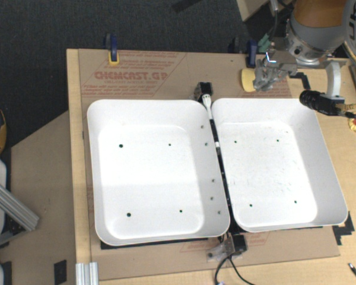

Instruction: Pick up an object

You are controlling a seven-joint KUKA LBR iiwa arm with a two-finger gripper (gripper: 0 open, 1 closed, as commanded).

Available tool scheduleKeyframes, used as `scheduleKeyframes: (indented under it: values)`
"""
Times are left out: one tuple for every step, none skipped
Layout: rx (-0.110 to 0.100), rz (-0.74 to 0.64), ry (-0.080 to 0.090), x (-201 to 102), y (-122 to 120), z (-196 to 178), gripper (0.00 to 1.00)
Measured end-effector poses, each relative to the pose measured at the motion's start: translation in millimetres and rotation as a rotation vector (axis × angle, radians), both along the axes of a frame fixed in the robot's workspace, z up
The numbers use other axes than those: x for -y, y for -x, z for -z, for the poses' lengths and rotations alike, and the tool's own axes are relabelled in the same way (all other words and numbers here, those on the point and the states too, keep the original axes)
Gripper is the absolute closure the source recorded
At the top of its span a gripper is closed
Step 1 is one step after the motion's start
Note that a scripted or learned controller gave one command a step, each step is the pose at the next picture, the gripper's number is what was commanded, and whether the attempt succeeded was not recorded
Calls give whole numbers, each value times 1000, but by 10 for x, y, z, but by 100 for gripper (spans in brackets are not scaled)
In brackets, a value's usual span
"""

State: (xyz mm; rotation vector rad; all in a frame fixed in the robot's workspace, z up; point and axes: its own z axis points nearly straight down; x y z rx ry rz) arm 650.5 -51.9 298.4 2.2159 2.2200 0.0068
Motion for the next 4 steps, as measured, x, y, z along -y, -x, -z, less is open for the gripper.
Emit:
scheduleKeyframes:
  values:
    - [-1, 1, 0, -55, 194, -258, 100]
    - [-13, -4, -3, -652, 6, 284, 100]
    - [-1, 0, -1, -729, 119, -74, 100]
    - [0, 8, 3, -64, 266, -393, 100]
